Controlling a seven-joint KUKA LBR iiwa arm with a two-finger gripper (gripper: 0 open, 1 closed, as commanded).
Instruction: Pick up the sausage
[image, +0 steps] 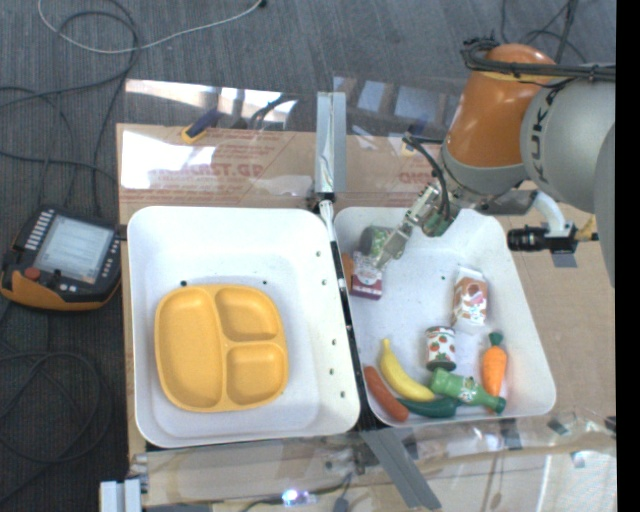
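A bench with two white bins sits on dark carpet, cables trailing across the top of the frame. Start at the bottom edge: the sausage (384, 393) lies in the lower left corner of the right bin (520, 290), reddish-brown, pressed close against the banana (402, 372) and a dark green vegetable (430, 407). Just right of those you see a green bottle (467, 390), a carrot (494, 366) and a small can (440, 347), with a small carton (470, 302) above them. The yellow tray (221, 346) fills the left bin (230, 232).

Farther up, the gripper (368, 268) hangs over the upper left of the right bin, beside a red packet (365, 285) and a grey can (376, 240). You cannot tell from here how its fingers stand or whether they hold anything.

Your risks: the sausage is well apart from the gripper, hard by the bin wall, so a descent could strike the rim or catch the banana instead.
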